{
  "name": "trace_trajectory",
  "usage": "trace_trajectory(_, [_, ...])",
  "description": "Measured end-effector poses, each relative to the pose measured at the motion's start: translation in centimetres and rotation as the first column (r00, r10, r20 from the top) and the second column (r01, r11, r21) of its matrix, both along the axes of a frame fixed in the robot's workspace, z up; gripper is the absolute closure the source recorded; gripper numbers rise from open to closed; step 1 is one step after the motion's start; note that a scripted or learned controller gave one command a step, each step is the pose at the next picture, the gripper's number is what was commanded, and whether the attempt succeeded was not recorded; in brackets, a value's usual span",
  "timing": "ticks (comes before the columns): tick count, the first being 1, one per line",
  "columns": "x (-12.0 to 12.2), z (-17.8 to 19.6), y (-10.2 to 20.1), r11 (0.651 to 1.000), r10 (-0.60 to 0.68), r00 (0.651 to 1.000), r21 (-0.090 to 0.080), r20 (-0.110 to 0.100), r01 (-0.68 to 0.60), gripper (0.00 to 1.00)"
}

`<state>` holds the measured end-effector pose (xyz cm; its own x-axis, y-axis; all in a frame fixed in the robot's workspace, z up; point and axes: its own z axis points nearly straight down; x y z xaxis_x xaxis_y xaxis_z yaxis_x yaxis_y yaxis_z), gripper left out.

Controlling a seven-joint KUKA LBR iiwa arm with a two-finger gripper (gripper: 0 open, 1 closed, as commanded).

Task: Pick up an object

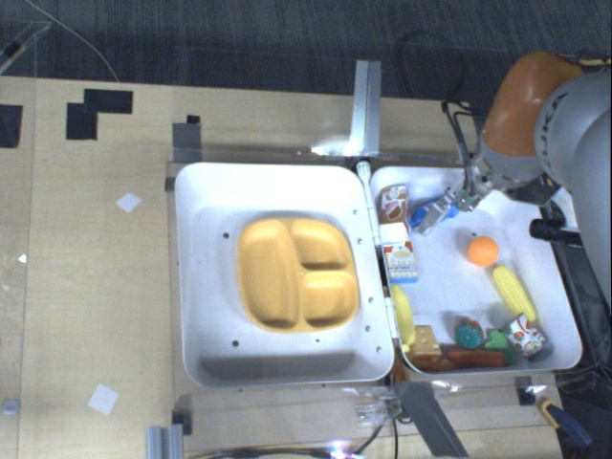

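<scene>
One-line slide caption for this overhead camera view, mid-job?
Arm's hand hovers at right bin's far edge near a blue item; yellow tray fills left bin.

Pale wood bench (86,285), black tape marks (96,111); dark carpet floor (239,17) behind.

Even, bright overhead light washes both white bins (191,285), blowing out their rims to near-featureless white. A soft shadow pools along the near wall of the left bin, below the yellow tray (296,273). Glare flashes off the metal post (366,103) at the bench's far edge. The frame is soft and grainy throughout, and the dark floor beyond the bench loses detail.
</scene>
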<state>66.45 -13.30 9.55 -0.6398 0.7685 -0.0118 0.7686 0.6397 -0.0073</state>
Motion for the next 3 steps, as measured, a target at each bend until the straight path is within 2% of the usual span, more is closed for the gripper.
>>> trace_trajectory(1, [-0.1,-0.4,1.4,0.999,-0.035,0.999,-0.009,-0.002,0.035,0.0])
trace_trajectory(2, [-0.3,1.2,-2.8,0.999,-0.05,0.999,0.011,0.008,0.05,0.0])
trace_trajectory(3, [-2.2,12.1,-2.7,0.966,0.259,0.966,0.007,0.012,-0.259,0.0])
